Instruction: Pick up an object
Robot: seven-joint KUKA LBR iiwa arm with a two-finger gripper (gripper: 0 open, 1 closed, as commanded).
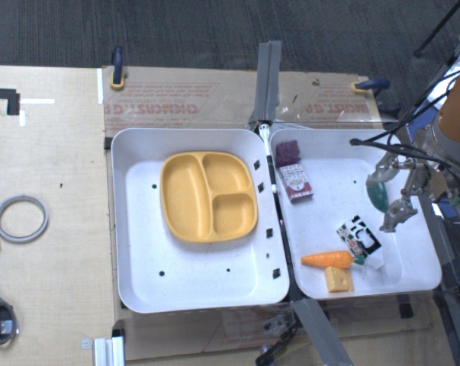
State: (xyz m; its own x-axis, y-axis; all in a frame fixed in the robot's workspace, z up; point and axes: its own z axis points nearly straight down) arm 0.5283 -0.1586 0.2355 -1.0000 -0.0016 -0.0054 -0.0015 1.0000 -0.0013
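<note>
White bins sat side by side on the bench (46,280); the arm came in from the right over the right bin (420,277).

Camera view: the end effector (397,197) hung at that bin's right side, fingers pointing down and left. Whether they stood apart or together could not be told; metal, cable and a green thing (377,195) just beside them ran together. Nothing was seen between the fingers.

Candidates all lay left of the end effector. Nearest was a black-and-white packet (358,236), down and left, near. Below it the carrot (329,260) lay with its long axis nearly level across the view, tip to the left, green end toward the packet. A yellow block (339,280) touched the carrot's lower side. Further off, by the bin's left wall, a small box (296,181) and a purple thing (287,152) above it, close together.

The left bin (130,227) held a yellow divided plate (209,197), well apart from the arm.

Judgement: the packet or the green thing was the shortest reach; the carrot would want the fingers across its short width.
</note>
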